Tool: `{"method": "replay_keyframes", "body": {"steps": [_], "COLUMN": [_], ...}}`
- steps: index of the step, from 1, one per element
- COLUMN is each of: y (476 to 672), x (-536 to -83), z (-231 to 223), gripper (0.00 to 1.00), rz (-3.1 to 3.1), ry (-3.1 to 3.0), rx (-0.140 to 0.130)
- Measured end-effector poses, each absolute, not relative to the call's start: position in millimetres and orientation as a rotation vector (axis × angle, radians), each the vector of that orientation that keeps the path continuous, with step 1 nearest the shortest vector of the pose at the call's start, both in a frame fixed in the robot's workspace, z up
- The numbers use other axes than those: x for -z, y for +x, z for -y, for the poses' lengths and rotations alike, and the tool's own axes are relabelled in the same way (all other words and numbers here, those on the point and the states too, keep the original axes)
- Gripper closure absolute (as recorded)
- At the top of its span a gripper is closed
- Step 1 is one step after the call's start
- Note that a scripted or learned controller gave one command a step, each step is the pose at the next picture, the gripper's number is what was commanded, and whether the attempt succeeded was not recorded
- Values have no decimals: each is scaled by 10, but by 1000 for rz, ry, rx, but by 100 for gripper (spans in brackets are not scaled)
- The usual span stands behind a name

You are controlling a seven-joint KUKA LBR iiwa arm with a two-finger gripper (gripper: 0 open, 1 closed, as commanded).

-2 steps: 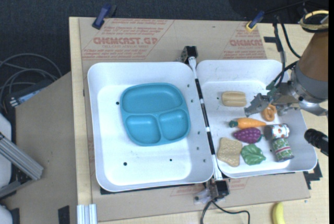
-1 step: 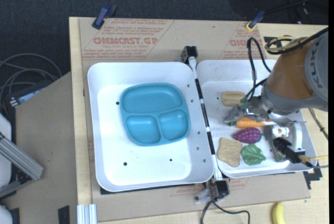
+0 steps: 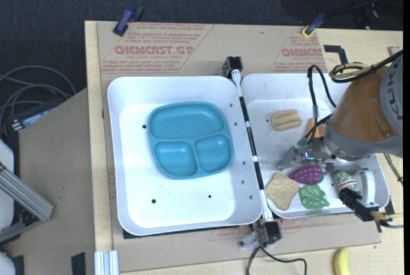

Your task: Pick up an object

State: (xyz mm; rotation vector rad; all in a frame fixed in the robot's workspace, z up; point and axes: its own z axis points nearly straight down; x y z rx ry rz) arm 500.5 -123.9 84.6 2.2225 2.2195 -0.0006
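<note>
We see the grey arm's gripper (image 3: 301, 156) low in the right white bin (image 3: 269, 89), jaws' state unclear, purple grape bunch (image 3: 306, 173) at its 5 o'clock, tan bread roll (image 3: 285, 120) at 11, blue divided plate (image 3: 190, 138) in the left white bin (image 3: 128, 165)

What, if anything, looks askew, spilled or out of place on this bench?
Nothing looks spilled or damaged. The blue divided plate lies slightly turned in the left bin. One oddity: a yellow object sits outside the bins, at the bench's front edge, away from the toy food in the right bin.
</note>
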Motion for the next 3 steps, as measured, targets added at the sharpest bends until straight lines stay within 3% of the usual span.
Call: {"method": "replay_keyframes", "body": {"steps": [1,2,3], "y": [4786,4789,5322], "x": [-843,-942,-1849], "z": [1116,1115,383], "gripper": [0,100,100], "rz": [-2222,-2220,-2223], "ry": [2223,2223,2220], "rx": [1,0,-2]}}
